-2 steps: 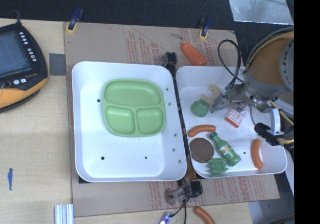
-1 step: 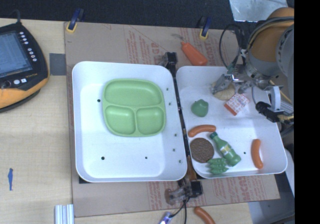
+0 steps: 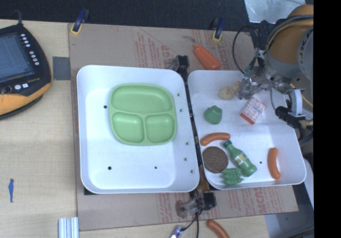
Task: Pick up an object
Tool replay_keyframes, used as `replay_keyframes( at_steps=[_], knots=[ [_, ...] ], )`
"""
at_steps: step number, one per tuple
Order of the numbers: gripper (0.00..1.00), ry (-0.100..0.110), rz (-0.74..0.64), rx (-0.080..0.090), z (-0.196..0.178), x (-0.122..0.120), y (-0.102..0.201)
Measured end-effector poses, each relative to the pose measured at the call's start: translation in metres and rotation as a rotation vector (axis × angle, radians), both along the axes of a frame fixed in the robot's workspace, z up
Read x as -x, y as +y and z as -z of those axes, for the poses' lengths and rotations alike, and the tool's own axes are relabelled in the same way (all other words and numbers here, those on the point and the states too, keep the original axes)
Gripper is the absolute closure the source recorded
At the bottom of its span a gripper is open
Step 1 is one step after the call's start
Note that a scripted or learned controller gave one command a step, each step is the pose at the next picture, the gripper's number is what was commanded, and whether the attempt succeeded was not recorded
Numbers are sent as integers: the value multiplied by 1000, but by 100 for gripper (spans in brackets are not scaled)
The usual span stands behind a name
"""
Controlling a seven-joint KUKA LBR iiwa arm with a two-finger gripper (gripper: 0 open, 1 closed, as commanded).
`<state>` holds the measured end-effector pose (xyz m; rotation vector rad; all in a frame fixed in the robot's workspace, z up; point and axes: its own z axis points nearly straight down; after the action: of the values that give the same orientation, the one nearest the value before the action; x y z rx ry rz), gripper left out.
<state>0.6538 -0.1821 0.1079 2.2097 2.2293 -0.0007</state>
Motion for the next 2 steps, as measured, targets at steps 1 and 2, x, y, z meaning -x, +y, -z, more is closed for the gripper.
replay_keyframes(
  at_steps=[1,2],
  knots=[
    [0,0,0,0,0,0,0],
    [0,5,5,-1,-22,56,-2]
  ],
)
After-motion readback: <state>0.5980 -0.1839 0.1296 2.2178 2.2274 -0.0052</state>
